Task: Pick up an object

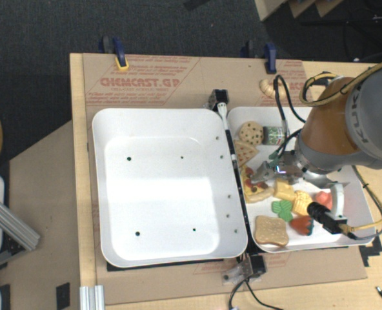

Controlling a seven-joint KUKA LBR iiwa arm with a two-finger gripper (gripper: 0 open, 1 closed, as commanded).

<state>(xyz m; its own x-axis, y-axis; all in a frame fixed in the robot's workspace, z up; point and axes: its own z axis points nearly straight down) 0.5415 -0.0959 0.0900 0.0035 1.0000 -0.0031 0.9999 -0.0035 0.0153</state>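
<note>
Camera view is showing the grey KUKA arm with the orange band point(336, 124) reaching in from the right and hanging low over the right shallow white bin point(365, 196), wrist sitting above the middle of the pile

Gripper point(271, 168) is pointing down-left into the toy food; can't tell whether the fingers are released or clenched, the wrist body is covering them, and nothing is visibly sitting between them

Right bin is holding the candidates: round speckled tan cookie point(250, 133) at the top left, small green-labelled can point(274, 135) just beside it, flat tan pizza slice with red dots point(257, 190) just below the gripper, yellow cheese block point(284, 190), green leafy piece point(281, 208), red tomato-like piece point(301, 224), and a tan bread slice point(271, 231) at the bin's front edge

Left shallow white bin point(162, 183) is sitting alongside on the cardboard-covered surface point(146, 76), touching the right one along the shared wall

Judging this as the approach/descend step, grasp not confirmed. Nearest targets are looking like the pizza slice or the cheese block. Next move is needing a centred close on one piece, then a straight lift; items are packed touching each other, so a neighbour getting nudged or a flat piece slipping out is the likely failure
</note>
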